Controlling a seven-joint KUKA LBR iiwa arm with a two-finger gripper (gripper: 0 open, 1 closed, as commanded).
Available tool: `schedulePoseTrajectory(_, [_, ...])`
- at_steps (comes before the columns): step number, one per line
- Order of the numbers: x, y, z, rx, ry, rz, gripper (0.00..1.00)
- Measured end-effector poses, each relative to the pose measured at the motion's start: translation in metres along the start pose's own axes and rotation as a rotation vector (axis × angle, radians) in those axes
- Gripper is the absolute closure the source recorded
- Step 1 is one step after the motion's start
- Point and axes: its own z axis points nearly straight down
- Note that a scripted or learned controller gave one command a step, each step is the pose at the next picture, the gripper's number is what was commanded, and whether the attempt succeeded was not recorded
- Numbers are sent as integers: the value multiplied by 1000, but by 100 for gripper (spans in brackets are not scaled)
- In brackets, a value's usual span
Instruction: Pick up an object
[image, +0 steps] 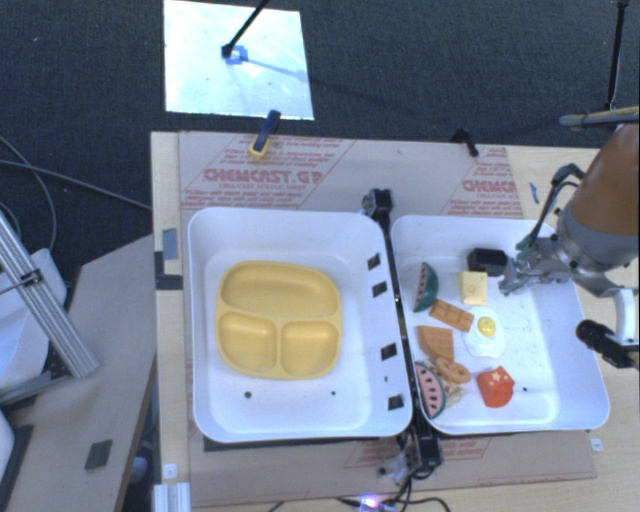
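Two bins sit side by side on the bench (330, 160). The left bin (210, 240) holds a divided tray (279, 318) near its middle. The right bin (570, 390) holds toy food: a watermelon slice (427, 286) by its left wall, a cheese block (474, 288) to that slice's right, a waffle (450, 316) below, then a fried egg (486, 334), a strawberry (496, 386) nearest the front, and another watermelon slice (430, 390) at the front left corner. The gripper (512, 278) hangs over the bin's rear right part, just right of the cheese block.

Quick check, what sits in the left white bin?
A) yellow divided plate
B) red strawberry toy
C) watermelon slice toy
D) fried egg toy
A: the yellow three-compartment plastic plate lies in the left white bin; the toy foods are in the right white bin.
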Motion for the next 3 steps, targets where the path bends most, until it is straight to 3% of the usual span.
schedulePoseTrajectory(1, [0,1,-11,-3,0,-3,100])
schedulePoseTrajectory(2, [26,-43,37,31,5,14,100])
schedulePoseTrajectory(3, [11,-83,54,29,3,16,100])
